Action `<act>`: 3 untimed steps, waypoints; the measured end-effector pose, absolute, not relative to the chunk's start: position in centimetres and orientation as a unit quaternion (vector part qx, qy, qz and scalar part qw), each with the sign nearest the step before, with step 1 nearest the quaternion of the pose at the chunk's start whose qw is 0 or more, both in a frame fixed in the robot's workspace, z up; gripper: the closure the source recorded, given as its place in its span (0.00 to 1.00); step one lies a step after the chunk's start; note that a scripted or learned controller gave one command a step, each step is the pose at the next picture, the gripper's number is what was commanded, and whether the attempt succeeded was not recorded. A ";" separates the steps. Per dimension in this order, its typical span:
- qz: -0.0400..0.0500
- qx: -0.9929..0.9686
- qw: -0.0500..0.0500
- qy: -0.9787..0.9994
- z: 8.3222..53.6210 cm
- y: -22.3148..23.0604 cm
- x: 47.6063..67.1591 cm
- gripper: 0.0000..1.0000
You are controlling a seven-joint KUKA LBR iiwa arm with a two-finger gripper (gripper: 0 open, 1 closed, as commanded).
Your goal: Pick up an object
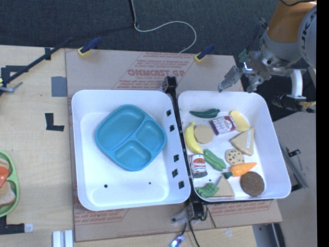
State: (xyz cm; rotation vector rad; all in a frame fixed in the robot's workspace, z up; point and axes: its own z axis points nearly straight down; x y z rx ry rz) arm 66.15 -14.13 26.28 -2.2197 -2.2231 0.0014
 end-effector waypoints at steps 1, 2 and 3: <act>-0.001 -0.705 0.001 -0.709 28.7 -7.7 59.2 0.00; 0.001 -0.705 0.002 -0.709 27.4 -3.5 55.7 0.00; 0.001 -0.704 0.002 -0.710 28.3 3.2 53.6 0.00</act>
